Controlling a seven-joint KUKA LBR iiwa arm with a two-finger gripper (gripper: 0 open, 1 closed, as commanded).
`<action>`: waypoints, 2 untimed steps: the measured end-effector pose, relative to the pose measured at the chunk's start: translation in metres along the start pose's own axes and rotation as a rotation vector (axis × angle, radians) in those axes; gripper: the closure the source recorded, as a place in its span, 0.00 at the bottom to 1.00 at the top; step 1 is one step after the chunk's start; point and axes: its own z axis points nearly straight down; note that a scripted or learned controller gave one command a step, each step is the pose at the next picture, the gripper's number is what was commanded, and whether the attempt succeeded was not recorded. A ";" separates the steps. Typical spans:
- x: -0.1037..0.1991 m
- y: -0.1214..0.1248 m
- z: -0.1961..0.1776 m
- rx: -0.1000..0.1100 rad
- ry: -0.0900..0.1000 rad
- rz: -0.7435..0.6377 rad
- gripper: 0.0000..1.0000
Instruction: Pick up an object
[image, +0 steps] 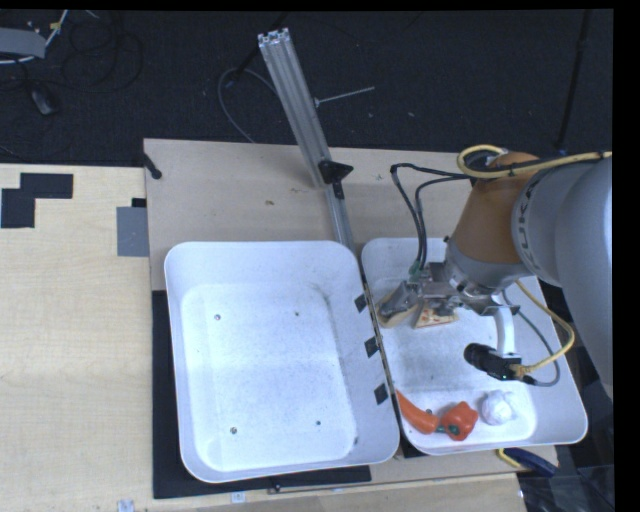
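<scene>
My gripper (402, 300) hangs low over the upper left part of the right bin (560, 425), close to the wall it shares with the left bin. A small tan and brown object (436, 318) lies right beside and partly under the gripper; whether it is held is hidden. At the bin's front lie an orange carrot-shaped piece (413, 412), a red pepper-like toy (460, 420) and a white ball (497, 407).
The left bin (190, 270) stands alongside, joined by black clips (372, 346). A black part on a yellow cable (488, 358) hangs below the wrist. A metal rail (300, 110) slants down toward the bins from the back.
</scene>
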 end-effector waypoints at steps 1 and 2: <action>-0.001 0.001 -0.012 -0.004 0.000 0.002 1.00; -0.004 0.003 -0.053 0.009 0.002 0.000 1.00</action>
